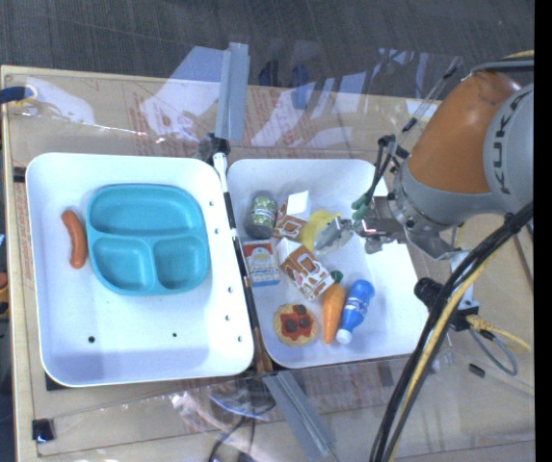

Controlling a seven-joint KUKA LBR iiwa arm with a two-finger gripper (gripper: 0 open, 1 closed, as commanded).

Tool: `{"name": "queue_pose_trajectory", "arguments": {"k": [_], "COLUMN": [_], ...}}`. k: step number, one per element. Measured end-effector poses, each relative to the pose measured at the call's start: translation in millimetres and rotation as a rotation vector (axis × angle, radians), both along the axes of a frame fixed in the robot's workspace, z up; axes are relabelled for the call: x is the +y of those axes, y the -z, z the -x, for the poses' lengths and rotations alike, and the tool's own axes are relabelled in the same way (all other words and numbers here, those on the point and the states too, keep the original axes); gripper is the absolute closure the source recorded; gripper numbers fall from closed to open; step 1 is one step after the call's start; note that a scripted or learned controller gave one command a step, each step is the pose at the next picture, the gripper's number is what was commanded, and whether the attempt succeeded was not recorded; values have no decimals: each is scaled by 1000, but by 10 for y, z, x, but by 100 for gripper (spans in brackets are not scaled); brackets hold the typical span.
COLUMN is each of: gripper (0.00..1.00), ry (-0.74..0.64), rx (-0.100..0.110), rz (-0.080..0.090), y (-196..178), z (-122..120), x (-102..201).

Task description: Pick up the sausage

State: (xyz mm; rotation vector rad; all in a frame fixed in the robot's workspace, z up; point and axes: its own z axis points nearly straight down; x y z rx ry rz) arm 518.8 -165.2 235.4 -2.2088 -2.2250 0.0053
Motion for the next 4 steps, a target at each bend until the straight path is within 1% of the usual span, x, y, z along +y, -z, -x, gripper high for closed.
{"name": "queue_pose_trajectory", "arguments": {"k": [1, 2, 3, 4], "gripper": [0, 0, 0, 0], "ry": [-115, -136, -238, -283], "rx": [-9, -4, -7, -6], "rz": [2, 0, 1, 14], "y": [1422, 1446, 969, 1299], "z": [-13, -687, -1359, -1361], "x": [-302, -452, -449, 89]}}
